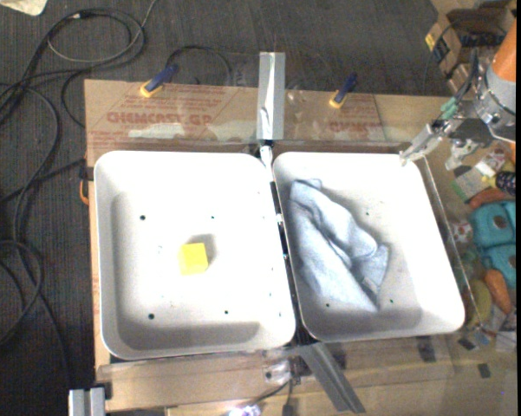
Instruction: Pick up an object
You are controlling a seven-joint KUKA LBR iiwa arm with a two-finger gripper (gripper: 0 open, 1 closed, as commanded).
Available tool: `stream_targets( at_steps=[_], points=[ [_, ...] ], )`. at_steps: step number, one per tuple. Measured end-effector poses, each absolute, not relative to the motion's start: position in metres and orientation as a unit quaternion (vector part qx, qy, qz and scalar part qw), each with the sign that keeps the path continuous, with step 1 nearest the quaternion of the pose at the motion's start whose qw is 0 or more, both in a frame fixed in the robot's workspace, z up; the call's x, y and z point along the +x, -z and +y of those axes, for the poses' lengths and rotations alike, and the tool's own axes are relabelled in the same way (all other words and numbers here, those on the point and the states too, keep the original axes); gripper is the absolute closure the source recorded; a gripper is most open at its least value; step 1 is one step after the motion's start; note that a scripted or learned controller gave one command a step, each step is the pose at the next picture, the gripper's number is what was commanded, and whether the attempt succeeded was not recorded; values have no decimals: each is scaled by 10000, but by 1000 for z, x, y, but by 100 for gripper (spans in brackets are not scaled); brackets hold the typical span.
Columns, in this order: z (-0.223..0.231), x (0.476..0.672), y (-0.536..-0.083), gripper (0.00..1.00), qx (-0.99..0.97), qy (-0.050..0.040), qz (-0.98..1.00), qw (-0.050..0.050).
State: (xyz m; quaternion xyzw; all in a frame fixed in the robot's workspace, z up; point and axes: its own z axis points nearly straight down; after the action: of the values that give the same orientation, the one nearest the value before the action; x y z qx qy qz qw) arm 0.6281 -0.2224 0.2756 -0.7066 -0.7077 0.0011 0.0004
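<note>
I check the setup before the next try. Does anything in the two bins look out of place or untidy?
Only the pale blue cloth in the right bin: it lies crumpled and folded on itself, not spread flat. The yellow block sits alone on the floor of the left bin. Nothing looks spilled or broken.

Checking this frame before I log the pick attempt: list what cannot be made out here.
1. Gripper, camera view: small and blurred at the right bin's far corner, so its finger state is unreadable.
2. Arm: cut off by the right edge.
3. Cloth in the right bin: its folds hide whatever may lie beneath.
4. Yellow block in the left bin: too small to tell material.
5. Clutter right of the bins: cropped, blurred.
</note>
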Motion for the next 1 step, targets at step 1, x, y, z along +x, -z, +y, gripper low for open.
stream_targets(
  at_steps=[1],
  points=[
    [-145,668,-172,0,-6714,-11,-7411,9]
  ],
)
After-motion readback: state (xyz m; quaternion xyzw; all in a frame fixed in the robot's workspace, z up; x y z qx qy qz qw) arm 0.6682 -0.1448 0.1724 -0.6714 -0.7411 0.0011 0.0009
